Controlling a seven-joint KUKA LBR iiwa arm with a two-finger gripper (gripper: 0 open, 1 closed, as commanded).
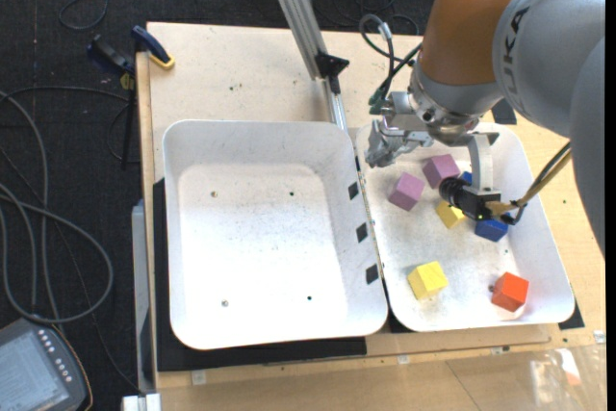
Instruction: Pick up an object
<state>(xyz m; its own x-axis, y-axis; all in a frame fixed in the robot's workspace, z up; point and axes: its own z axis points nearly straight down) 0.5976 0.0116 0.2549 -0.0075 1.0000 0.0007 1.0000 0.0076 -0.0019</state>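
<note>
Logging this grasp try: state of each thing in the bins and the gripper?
Two-finger gripper: over right bin's upper left, fingers unclear.
Two purple cubes: loose, apart.
Large yellow cube: loose.
Small yellow block: partly hidden.
Orange cube: loose, near bin rim.
Blue block: loose.

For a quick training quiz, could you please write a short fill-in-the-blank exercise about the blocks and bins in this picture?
1. All the small blocks lie in the shallow white bin on the view's ____.
2. The two purple cube blocks lie ____ the claw than the orange cube block.
3. The larger yellow cube block lies to the view's ____ of the orange cube block.
4. The small blue block lies between the purple blocks and the ____ one.

Missing words: right; nearer; left; orange
</note>
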